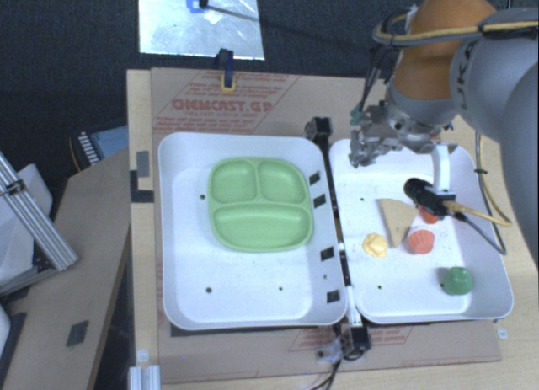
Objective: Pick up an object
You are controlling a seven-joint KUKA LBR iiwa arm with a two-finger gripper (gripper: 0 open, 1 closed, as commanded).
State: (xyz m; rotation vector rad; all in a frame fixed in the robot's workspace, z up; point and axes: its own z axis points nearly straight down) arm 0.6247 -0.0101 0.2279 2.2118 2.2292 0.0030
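1. Camera view: the gripper (364,154) is held low over the far-left part of the right bin (484,300); whether its claw is open or closed cannot be told

2. A tan wedge (396,218), yellow piece (376,246), red piece (420,242) and green ball (457,280) are seen in that bin

3. A green divided plate (259,205) is seen in the left bin (181,296)

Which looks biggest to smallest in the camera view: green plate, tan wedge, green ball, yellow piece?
1. Green plate
2. Tan wedge
3. Green ball and yellow piece: too alike to rank.

Arm (472,60) reaching from right, pincer (364,154) lowered
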